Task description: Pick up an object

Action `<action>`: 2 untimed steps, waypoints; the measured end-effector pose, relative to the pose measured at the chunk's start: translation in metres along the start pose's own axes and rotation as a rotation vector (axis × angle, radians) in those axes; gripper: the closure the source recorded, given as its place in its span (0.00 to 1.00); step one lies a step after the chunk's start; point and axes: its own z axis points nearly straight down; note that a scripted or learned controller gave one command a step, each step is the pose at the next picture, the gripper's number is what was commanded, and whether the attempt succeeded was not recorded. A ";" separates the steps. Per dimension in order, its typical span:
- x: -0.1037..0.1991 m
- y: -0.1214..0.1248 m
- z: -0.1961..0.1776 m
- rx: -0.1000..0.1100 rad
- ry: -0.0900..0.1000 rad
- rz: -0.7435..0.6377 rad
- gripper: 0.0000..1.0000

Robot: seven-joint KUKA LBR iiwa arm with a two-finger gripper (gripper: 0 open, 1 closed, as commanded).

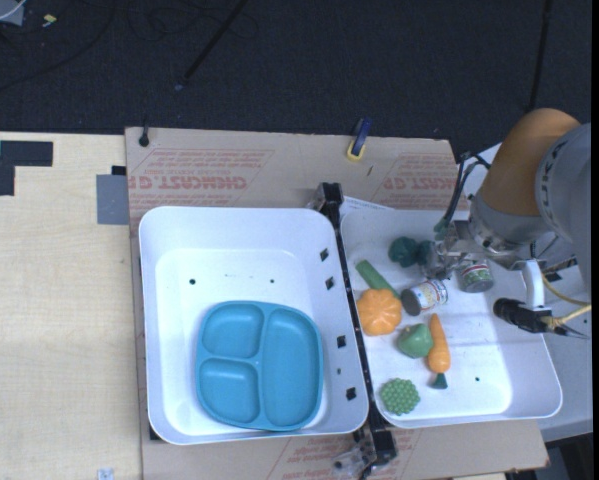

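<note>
Several toy foods lie in the right bin [499, 393]. There is a dark green piece [407, 251], a green cucumber [375, 274], an orange pumpkin [379, 311], a small can [426, 295], a green pepper [414, 341], a carrot [438, 342] and a knobbly green ball [400, 396]. My gripper [447, 261] hangs low over the bin's upper middle. It is just right of the dark green piece and just above the small can. Nothing can be seen held in it.
The left bin [169, 268] holds a blue divided plate [259, 364]. A black divider with clips [341, 298] runs between the bins. The arm's grey and orange body [534, 173] covers the right bin's upper right corner.
</note>
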 end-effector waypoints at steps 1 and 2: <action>0.000 0.003 -0.043 -0.005 -0.002 0.005 1.00; -0.006 0.004 -0.087 -0.006 -0.002 0.006 1.00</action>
